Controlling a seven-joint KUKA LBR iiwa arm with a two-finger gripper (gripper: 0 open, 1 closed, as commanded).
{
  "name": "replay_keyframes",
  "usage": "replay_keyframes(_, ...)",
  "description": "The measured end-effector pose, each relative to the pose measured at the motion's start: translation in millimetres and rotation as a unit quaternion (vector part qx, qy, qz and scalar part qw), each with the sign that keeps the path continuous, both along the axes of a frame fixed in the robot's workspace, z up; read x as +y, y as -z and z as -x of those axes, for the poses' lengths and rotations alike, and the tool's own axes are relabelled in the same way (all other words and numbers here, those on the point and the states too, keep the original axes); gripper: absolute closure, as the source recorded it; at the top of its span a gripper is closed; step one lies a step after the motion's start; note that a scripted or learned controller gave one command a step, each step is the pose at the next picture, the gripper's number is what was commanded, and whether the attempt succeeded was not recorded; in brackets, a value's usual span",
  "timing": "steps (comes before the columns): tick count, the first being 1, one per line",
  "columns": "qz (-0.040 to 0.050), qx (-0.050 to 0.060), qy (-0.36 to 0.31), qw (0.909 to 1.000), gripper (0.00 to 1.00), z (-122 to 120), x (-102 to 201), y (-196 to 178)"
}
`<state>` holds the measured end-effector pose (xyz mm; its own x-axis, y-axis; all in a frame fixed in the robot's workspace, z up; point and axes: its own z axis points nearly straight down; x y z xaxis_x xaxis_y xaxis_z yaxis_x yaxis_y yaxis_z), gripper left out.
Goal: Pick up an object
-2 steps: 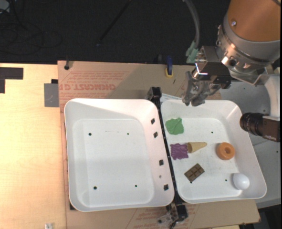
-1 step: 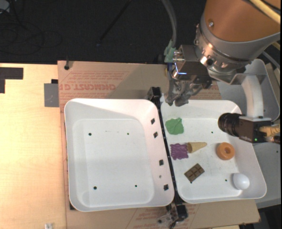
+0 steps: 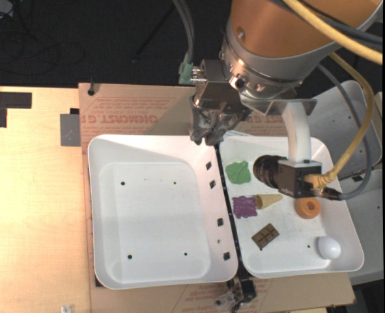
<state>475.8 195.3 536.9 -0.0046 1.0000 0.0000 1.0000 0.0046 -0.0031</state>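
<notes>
Camera view puts the gripper at upper centre of the frame, above the far end of the divide between the two bins. We cannot tell how it is set; its tip is dark and small, and we see nothing in it.

We judge the task barely begun: no object is lifted, and all of them lie in the right bin, at centre right of the frame. There we see a green piece, a purple piece, a cone, an orange ring, a brown bar and a white egg. The green piece lies nearest the gripper, lower and to its right. Choosing a thing, coming down on it, closing and lifting are all left to do.

A black camera unit on a white bracket hangs over the right bin's middle. The left bin fills lower centre. Both bins sit on brown cardboard over a pale wooden bench. Behind, across the top of the frame, the room is dark, with cables on the floor.
</notes>
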Motion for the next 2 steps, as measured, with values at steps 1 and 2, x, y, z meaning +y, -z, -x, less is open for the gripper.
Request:
replay_keyframes(1, 0.0007, 0.0, 0.001, 1.0, 1.0, -30.0, 45.0, 0.6)
replay_keyframes(2, 0.0017, 0.002, 0.003, 1.0, 1.0, -29.7, 41.7, -9.5)
